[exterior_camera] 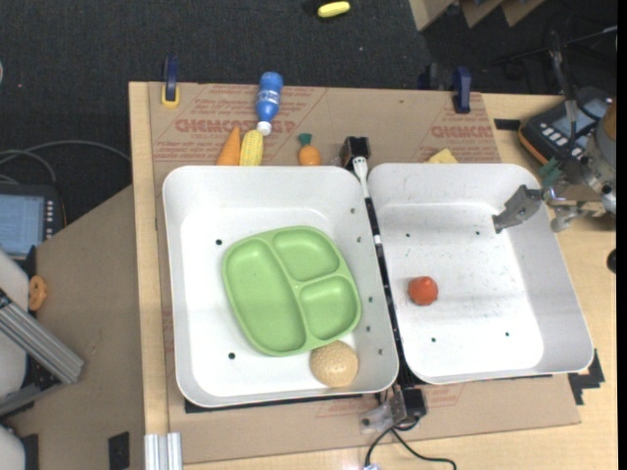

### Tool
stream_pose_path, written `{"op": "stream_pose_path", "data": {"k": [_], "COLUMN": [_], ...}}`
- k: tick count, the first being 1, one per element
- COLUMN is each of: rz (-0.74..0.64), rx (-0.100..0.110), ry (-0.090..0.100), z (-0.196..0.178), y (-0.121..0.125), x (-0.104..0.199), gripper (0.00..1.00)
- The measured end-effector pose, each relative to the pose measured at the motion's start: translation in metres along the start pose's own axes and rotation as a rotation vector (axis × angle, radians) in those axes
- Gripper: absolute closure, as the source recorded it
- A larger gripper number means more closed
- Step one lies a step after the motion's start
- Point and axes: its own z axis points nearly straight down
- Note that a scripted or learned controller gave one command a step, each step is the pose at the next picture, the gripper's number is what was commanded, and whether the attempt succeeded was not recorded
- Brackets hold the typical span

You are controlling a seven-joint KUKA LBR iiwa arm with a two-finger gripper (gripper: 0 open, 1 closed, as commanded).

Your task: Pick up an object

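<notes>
Gripper (534, 209) at right bin's (549, 351) 2 o'clock, holding nothing, opening unclear; go 8 o'clock, centre over tomato (422, 290), then drop.

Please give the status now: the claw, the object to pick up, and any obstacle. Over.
Claw over right bin, upper right edge, holding nothing. Red ball lies alone on bin floor, left of centre, apart from claw. Nothing between them.

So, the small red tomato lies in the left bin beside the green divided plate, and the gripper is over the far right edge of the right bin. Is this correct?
Not quite. The camera view shows the red tomato alone in the right bin, not in the left bin with the green divided plate. The rest holds: the gripper is at the right bin's far right edge.
</notes>
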Motion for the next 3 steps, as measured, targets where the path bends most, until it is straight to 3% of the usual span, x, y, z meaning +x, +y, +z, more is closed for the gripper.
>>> {"op": "stream_pose_path", "data": {"k": [1,2,3], "rz": [-0.008,0.002,0.003], "rx": [0.009,0.014,-0.001], "ry": [0.006,0.003,0.0], "z": [0.057,0.175,0.158], "y": [-0.005,-0.022,-0.018], "x": [0.079,0.069,0.069], "gripper": [0.0,0.0,1.0]}}
